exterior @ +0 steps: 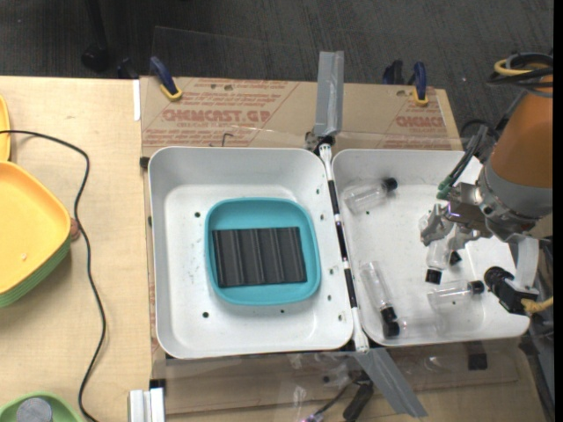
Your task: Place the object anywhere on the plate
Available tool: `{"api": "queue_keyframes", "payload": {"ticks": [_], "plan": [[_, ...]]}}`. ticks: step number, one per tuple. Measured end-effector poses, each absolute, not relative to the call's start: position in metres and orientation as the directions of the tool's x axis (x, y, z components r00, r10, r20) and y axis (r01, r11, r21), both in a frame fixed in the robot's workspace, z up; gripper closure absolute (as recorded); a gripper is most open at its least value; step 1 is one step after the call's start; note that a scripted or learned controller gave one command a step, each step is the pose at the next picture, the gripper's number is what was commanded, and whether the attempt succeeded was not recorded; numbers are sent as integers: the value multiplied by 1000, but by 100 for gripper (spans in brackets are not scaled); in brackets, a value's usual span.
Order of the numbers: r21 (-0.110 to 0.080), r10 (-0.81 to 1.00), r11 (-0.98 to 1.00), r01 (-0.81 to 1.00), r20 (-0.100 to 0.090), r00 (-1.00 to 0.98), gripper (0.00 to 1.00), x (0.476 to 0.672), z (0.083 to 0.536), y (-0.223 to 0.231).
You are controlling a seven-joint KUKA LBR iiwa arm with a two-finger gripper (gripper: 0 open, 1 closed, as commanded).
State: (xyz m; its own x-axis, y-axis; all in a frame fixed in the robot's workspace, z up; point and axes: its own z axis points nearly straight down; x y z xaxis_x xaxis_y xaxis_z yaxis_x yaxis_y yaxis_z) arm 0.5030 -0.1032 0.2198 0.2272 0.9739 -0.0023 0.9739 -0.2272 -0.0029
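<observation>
A teal plate (262,251) with a dark ridged centre lies in the left bin (176,236). Several clear vials with black caps lie in the right bin (413,183): one at the back left (368,195), one at the front left (378,293), and one at the front right (454,296). Another vial (436,258) sits directly under my gripper (442,229), its black cap pointing to the front. My gripper hangs low over the right half of the right bin. Whether it touches that vial is unclear.
The grey arm with its orange band (528,139) enters from the right over the right bin. A ridge (334,227) separates the two bins. Yellow dishes (26,236) and a black cable (84,236) lie on the wooden table to the left.
</observation>
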Motion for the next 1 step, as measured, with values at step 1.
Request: {"api": "queue_keyframes", "payload": {"ticks": [1], "plan": [[-3,974,-227,974,-2,227,0,503,220,-103]]}}
